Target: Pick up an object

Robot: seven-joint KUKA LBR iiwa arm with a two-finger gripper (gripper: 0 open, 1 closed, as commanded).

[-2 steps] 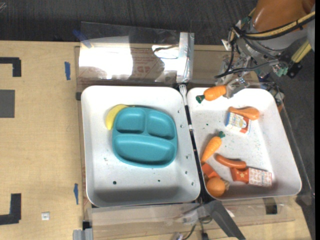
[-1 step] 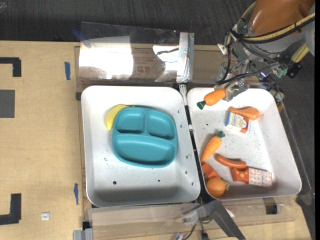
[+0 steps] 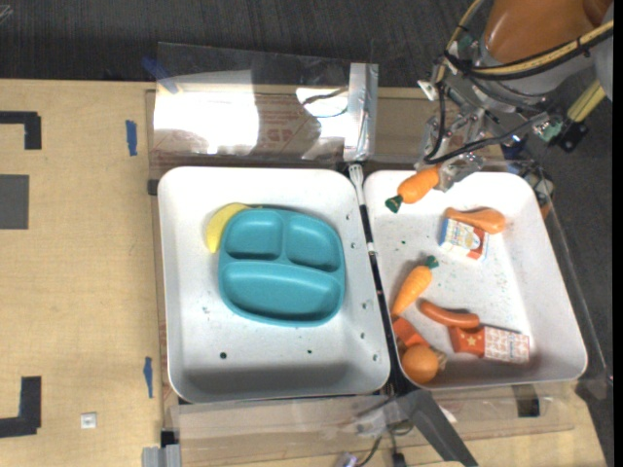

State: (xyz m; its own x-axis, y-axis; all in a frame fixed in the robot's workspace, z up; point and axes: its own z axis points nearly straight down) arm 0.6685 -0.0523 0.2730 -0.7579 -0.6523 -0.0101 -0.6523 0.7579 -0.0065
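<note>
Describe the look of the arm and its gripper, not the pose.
The arm shows a broad, rounded, glossy orange band at the top right, with pale grey housing just under it. Black and yellowish cables loop around the wrist. Below that the gripper is a cluttered assembly of dark metal parts and thin wires, with a small pale piece at its lower end.

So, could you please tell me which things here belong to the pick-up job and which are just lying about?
Belonging to the job:
- gripper
- carrot at the gripper, top of the right bin

Lying about:
- second carrot
- sausage
- small carton
- red and white box
- orange
- teal divided plate in the left bin
</note>
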